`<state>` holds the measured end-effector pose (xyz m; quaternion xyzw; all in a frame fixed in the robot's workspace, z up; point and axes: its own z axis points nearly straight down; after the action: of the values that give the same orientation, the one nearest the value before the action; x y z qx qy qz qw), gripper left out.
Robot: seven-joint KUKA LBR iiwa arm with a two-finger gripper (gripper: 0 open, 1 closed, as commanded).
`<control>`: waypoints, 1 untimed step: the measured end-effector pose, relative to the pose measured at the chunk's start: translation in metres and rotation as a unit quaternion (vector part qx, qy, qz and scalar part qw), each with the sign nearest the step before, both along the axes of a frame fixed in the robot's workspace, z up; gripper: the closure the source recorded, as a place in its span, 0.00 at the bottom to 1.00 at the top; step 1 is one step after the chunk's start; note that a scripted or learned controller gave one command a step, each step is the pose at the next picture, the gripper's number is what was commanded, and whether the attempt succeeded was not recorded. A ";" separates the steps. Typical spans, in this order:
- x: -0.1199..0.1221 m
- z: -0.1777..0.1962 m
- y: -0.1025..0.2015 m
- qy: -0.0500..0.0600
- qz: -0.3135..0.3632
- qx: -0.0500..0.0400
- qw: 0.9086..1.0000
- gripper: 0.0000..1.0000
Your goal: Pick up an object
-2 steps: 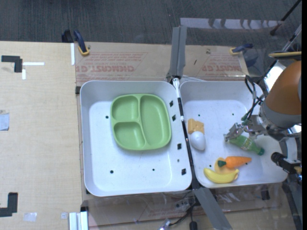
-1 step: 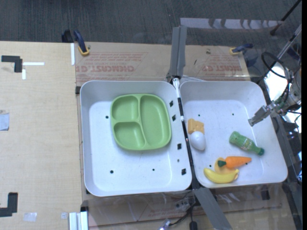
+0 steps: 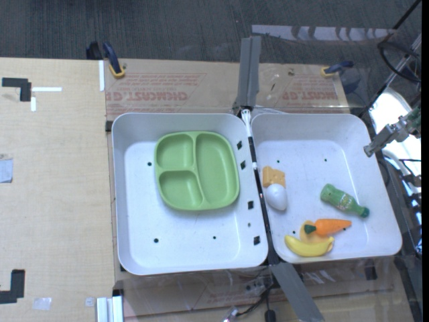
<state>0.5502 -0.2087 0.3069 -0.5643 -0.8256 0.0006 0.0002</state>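
Five toys: bottle (image 3: 343, 201), carrot (image 3: 331, 226), banana (image 3: 309, 246), egg (image 3: 276, 196), cheese (image 3: 273, 176); gripper (image 3: 373, 147) state unclear.

arm: at right edge | gripper (image 3: 373, 147): partly seen, raised, tilted leftward

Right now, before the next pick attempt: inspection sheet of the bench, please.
Surface: two shallow white bins, left bin and right bin, side by side on brown cardboard.
Job's things: in the right bin, a white egg touching an orange-yellow block; a green bottle lying on its side; a carrot against a banana.
Clutter: a green three-compartment plate in the left bin.
Gripper: at the right edge, above the right bin's rim; nothing seen in it.
Cables: dark cables at upper right.
Surroundings: blue clamps on the cardboard; wooden tabletop to the left.
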 end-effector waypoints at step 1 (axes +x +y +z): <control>-0.022 -0.139 -0.011 0.001 -0.147 0.001 0.989 0.00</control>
<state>0.5279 -0.2197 0.1682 -0.6793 -0.7338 0.0010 0.0019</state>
